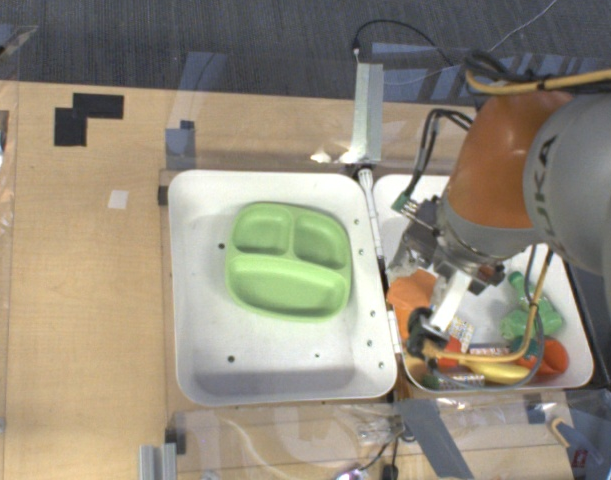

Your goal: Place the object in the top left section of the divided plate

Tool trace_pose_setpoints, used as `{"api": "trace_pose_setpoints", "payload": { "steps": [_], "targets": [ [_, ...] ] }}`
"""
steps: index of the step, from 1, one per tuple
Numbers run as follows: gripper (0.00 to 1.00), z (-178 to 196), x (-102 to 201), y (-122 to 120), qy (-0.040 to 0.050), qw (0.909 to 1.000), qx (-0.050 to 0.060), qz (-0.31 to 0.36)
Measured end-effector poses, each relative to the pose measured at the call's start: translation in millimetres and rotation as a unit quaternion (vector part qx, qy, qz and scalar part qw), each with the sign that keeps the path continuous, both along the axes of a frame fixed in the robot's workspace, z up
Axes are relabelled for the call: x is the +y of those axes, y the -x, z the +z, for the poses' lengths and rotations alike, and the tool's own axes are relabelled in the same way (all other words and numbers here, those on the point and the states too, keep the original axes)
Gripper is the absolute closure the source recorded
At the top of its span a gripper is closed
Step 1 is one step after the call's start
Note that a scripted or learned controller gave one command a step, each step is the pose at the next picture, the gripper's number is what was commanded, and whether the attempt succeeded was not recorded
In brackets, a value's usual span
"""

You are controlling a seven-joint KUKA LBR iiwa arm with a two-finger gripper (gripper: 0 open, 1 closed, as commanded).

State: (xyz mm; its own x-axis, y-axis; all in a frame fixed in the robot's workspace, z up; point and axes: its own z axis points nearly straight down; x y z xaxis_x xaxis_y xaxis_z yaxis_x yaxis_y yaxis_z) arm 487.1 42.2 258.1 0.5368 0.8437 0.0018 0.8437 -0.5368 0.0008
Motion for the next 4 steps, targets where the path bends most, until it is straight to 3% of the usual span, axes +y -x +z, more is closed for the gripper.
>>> {"api": "trace_pose_setpoints", "payload": {
  "steps": [1, 2, 3, 4],
  "targets": [
    [1.00, -10.8, 7.8, 0.3, 0.0002, 0.9997, 0.001, -0.026],
    [1.00, -6.0, -40.0, -0.6, 0.0003, 1.0000, 0.000, 0.006],
    [1.00, 23.4, -26.0, -55.9, 0.0004, 0.9997, 0.000, 0.024],
    [1.00, -6.3, -11.6, -60.3, 0.0004, 0.9978, 0.001, 0.066]
  ]
}}
